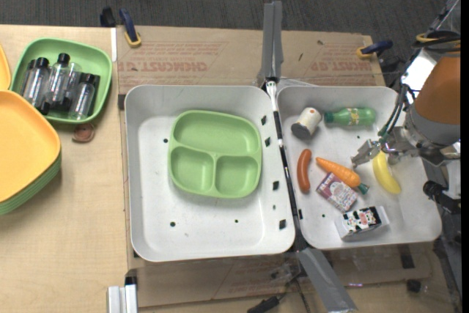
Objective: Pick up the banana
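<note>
Nearest the camera, a small printed carton (362, 222) lies below and left of the end effector (381, 149), beside a glossy snack packet (336, 192) and a tapered orange carrot (338, 171). Whether the end effector is open or closed I cannot tell; the banana (386, 174) lies just beneath it in the right bin (410, 234). It looks like a light, stiff, smooth toy, curved, so a hold across its thick middle seems safest.
</note>
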